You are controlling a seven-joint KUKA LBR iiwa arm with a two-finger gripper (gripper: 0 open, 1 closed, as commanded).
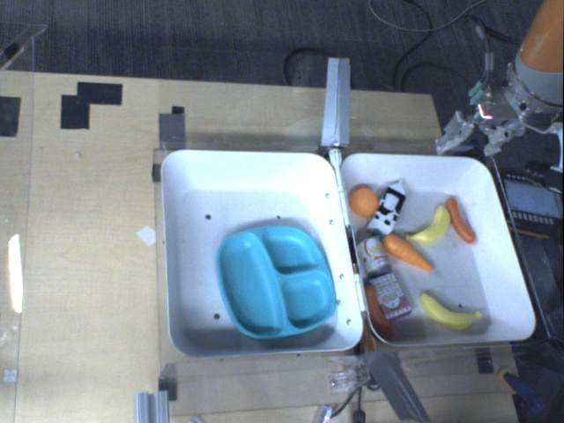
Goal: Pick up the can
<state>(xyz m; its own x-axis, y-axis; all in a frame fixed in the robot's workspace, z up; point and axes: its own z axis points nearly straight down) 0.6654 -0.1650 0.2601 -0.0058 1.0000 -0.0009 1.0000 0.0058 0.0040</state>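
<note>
The arm (pixel 542 38) is cut off by the top and right edges. The gripper (pixel 480 130) is blurred, finger position unreadable. The can (pixel 375 252) lies partly under the carrot (pixel 407 251) (label too small to read).

- Blue divided plate (pixel 275 280) lying in left bin (pixel 185 236).
- Orange (pixel 362 201), carrot (pixel 407 251), two bananas (pixel 431 227) (pixel 450 313), milk carton (pixel 387 208) lying in right bin (pixel 502 263).

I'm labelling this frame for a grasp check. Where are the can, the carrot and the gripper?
can (pixel 388 294): camera view, on its side wall.
carrot (pixel 407 251): camera view, mid-body.
gripper (pixel 469 132): camera view, between fingertips.
</note>
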